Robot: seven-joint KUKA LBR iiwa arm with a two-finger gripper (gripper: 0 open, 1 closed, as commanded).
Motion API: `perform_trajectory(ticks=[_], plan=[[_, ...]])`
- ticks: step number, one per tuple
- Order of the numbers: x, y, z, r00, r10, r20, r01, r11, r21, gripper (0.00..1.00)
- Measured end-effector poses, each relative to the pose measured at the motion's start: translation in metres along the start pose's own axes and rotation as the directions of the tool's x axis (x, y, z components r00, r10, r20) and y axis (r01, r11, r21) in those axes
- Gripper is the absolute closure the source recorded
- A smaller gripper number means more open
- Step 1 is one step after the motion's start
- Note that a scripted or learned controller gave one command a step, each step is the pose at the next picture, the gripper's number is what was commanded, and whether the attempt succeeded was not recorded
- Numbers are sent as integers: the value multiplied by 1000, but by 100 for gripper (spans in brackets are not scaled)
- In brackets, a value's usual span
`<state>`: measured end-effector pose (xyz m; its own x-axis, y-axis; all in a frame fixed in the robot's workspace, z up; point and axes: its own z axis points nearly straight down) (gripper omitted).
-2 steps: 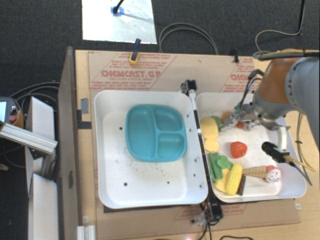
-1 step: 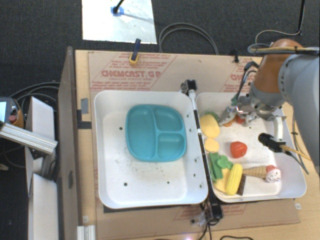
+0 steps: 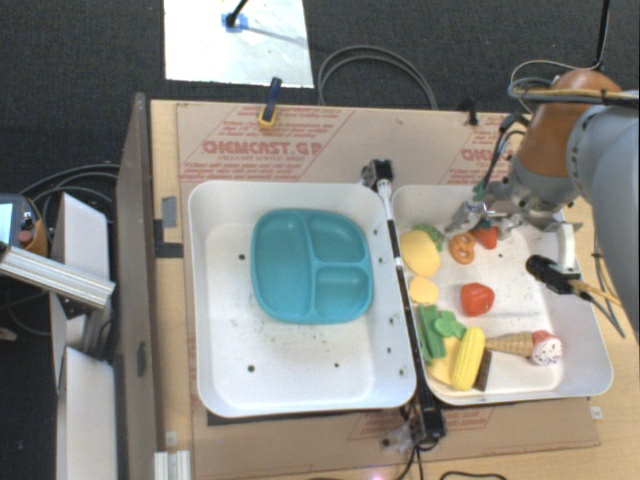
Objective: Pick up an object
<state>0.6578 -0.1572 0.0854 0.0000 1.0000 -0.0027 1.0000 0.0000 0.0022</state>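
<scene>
Toys lie scattered over the floor of the right-hand shallow white bin (image 3: pixel 592 366), and my grey arm (image 3: pixel 605 143) leans in over its far right corner. The orange band (image 3: pixel 558 133) above my wrist sits high at that corner. From there the wrist tips down and toward the middle divider, so the tool (image 3: pixel 478 214) hangs low over the bin's far end.

I cannot tell whether the tool is apart or together, and I see nothing between its tips.

Closest to it are two pieces. A small red plastic chunk (image 3: pixel 487 236) lies just under and beside the tip, and a round orange plastic slice (image 3: pixel 462 249) lies just beside that, toward the divider. I cannot tell whether the tool touches either one.

Further toward the divider rests a yellow plastic lemon (image 3: pixel 421 253) with a green leafy bit (image 3: pixel 429 232) at its far end and a smaller pale yellow piece (image 3: pixel 424 290) nearer. A red plastic tomato (image 3: pixel 477 298) sits alone mid-bin. At the near end lie a green pea pod (image 3: pixel 434 330), a yellow corn cob (image 3: pixel 467 358) and a toy ice-cream cone (image 3: pixel 522 345).

The left white bin (image 3: pixel 215 368) holds a teal divided plastic plate (image 3: pixel 310 266), well apart from my arm. Both bins rest on the brown-boarded tabletop (image 3: pixel 300 138).
</scene>
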Motion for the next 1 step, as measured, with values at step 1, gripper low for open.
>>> perform_trajectory(ticks=[1], plan=[[2,2,-12,1000,-5,-1,5,1000,-6,100]])
